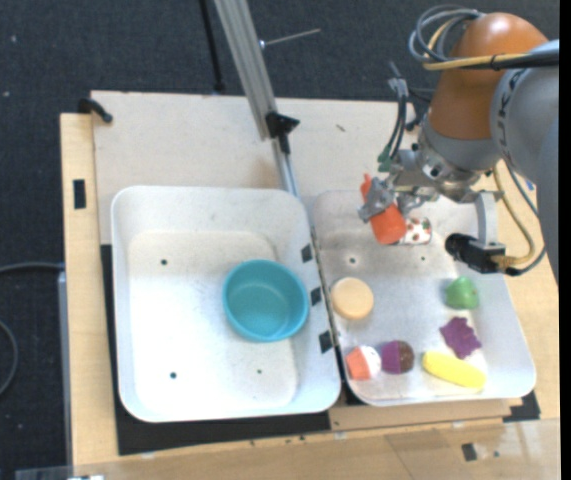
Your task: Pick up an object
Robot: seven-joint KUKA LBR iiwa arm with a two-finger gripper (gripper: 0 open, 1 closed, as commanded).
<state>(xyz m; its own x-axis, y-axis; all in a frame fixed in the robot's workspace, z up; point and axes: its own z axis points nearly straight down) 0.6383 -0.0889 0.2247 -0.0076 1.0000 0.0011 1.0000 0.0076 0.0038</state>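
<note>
The front edge of the table (265, 446) lies nearest the camera; two shallow white bins sit side by side on it.

Left bin (145, 228): contains one teal bowl (265, 300), upright, positioned toward the bin's right side near the wall shared with the other bin.

Right bin (510, 338): contains several small items.
- Along the front wall, from left to right: a red-and-white piece (362, 362), a dark purple round piece (397, 356) touching it, and a yellow banana-shaped item (454, 370).
- A purple lumpy item (460, 335) lies just behind the yellow one.
- A green item (461, 292) lies farther back, near the right wall.
- A tan round disc (352, 299) lies near the left wall, apart from the others.
- A small white item with red spots (420, 232) lies near the back of the bin, just beside the claw.

Arm: the grey arm with its orange band (480, 73) enters from the right and reaches over the back part of the right bin. The claw (385, 211) points down and left. An orange object (388, 225) sits at the claw's tip, appearing to be gripped between the fingers and raised off the bin floor; the exact finger spacing cannot be resolved, and contact with the bin floor cannot be excluded.

A metal pole (250, 63) slants from the top of the view down to the back junction of the two bins.
</note>
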